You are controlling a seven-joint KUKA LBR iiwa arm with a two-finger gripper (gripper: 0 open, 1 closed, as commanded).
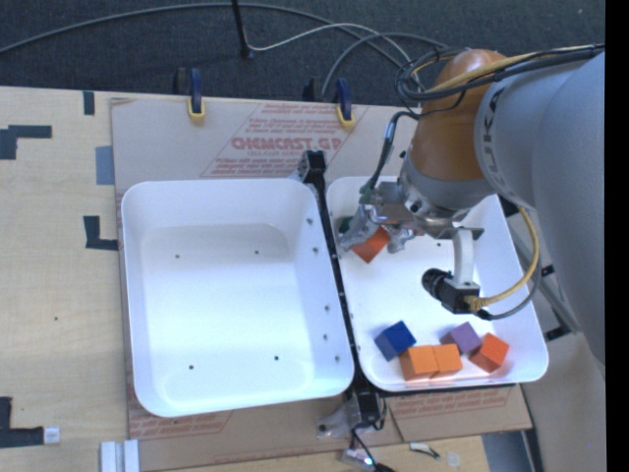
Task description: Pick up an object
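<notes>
Apparently mid-attempt, with gripper [381, 232] low over the far left corner of right bin [418, 298], just beside the wall shared with left bin [226, 293]. Red block [369, 249] right under its tip, touching or nearly so, tilted a little. Cannot tell whether clenched on it or released, being hidden by the wrist. Probably aimed there because that block lies alone, well apart from the rest. Blue block [395, 339], orange block [430, 361], purple block [460, 337] and end block [490, 352] crowded at the near edge, so harder to take singly.
</notes>
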